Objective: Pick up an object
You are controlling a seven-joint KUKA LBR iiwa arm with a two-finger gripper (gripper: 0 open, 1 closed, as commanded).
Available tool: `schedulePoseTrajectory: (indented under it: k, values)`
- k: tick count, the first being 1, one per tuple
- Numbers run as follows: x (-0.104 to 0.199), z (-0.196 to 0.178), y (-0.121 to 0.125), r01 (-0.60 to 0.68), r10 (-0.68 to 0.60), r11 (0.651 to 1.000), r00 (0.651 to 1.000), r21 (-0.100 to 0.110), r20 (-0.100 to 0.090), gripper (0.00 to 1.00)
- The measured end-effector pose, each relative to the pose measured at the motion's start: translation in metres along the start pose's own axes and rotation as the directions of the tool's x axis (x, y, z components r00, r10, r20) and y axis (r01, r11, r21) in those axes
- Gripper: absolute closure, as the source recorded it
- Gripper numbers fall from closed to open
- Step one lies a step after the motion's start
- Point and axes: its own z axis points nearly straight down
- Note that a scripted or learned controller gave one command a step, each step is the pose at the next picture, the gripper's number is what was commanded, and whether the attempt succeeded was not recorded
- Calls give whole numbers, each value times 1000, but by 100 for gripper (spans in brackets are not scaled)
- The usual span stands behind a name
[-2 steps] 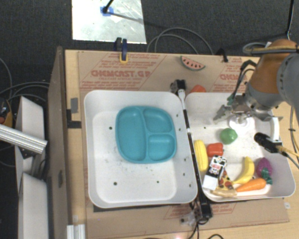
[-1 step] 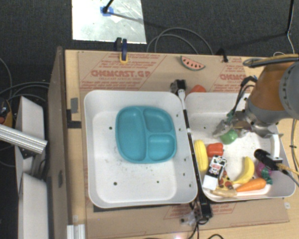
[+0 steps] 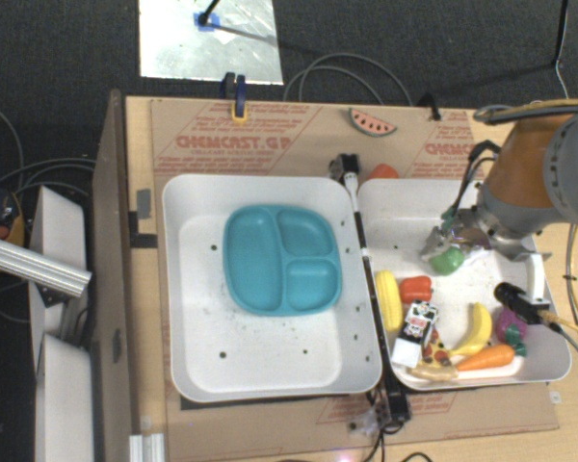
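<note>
The brown cardboard sheet (image 3: 270, 142) covering the bench carries red printed lettering that reads "CHEMCAST" along its upper edge, repeated partly at upper right; a blue and yellow clamp (image 3: 236, 97) grips that edge, and a flat watermelon-slice toy (image 3: 373, 120) lies on the cardboard further right. In the left white plastic bin (image 3: 188, 287) sits a turquoise divided plate with three compartments (image 3: 281, 259). The right white plastic bin (image 3: 395, 210) holds the toys: a yellow corn cob (image 3: 388, 301) by the dividing wall, a red pepper-like piece (image 3: 416, 288) just beside it, a small black-and-white labelled carton (image 3: 414, 333) whose print is too small to read, a yellow banana (image 3: 475, 330), an orange carrot (image 3: 482, 359) along the lower rim and a purple piece (image 3: 511, 327) at the lower right. A green rounded toy (image 3: 448, 259) lies in the upper middle of this bin, directly under the pincer (image 3: 451, 243), touching or nearly touching it. Whether the pincer is spread or pinching the green toy cannot be told, as the wrist covers its tips. The grey arm with its orange band (image 3: 530, 176) fills the upper right.
</note>
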Motion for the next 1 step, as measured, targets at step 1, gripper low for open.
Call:
schedulePoseTrajectory:
  k: [1]
  values:
    - [73, -95, -5, 9, -9, 1000, 1000, -5, -3, 100]
